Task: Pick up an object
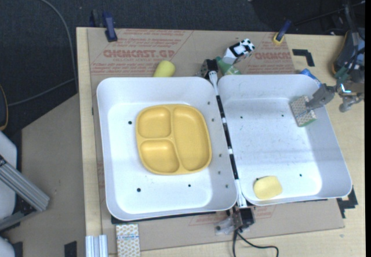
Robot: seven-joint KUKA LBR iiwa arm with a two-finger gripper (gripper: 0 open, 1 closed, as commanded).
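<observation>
Down in the right bin [324,151], near its front edge, lies a small pale-yellow lump [267,187], rounded like a sponge or soft block. It looks light and squashy, probably easy to pinch across its short sides. Farther back, by the right wall, a small speckled grey block [303,112] touches the gripper [317,98], which reaches in from the right; whether it is spread or pressed together cannot be told. The left bin [116,134] holds a yellow divided plate [173,138]. Behind it on the bench sits a yellow cup [164,68].
</observation>
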